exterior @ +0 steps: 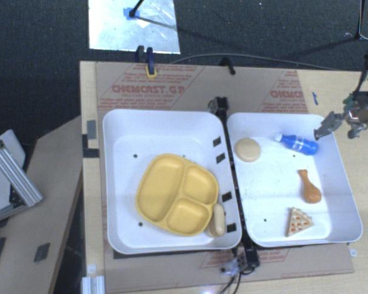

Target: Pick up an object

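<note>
While the gripper (338, 124) hangs open and holds nothing beside the blue bottle (298, 143), the approach step is in hand. The next move likely calls for centring over the bottle, then descending.

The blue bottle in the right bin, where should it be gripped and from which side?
Probably grip the blue bottle across the middle of its body, coming down from above. It lies on its side, white cap end toward the round bun, so closing across its narrow width looks most secure. The end effector is already near its base end.

Just a small grey metal pincer (338, 126) with dark angled fingers, chunky silvery wrist block behind, pretty blurry.
</note>
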